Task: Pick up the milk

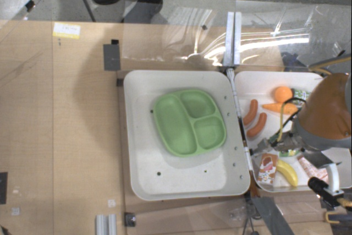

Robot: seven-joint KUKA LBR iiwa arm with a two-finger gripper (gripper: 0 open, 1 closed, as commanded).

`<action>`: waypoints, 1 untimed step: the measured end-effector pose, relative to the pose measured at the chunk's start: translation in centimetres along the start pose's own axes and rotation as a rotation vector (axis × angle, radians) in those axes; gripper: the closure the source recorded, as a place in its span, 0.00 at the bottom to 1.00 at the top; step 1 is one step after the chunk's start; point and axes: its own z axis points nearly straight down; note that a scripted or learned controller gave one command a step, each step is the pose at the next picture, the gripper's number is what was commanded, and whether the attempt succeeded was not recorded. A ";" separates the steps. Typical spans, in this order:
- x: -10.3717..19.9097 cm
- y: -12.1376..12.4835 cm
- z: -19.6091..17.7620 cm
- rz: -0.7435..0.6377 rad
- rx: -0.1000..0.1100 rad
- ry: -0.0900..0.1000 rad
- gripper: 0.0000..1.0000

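Milk, a small carton point(267, 168), lies in the right bin point(246, 83) beside a banana point(287, 172), just under the gripper point(279, 144), whose state I cannot tell; a green tray point(190, 121) sits in the left bin point(137, 162).

I see my arm point(330, 113) entering from three o'clock, orange band up, gripper point(286, 143) low toward nine o'clock.

green divided tray point(190, 121), white bins point(137, 173), orange ball point(283, 94), yellow banana point(287, 172), red-brown sausages point(253, 117), orange carrot point(278, 108)
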 end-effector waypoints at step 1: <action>-0.7 0.8 -1.7 0.005 -0.029 -0.019 1.00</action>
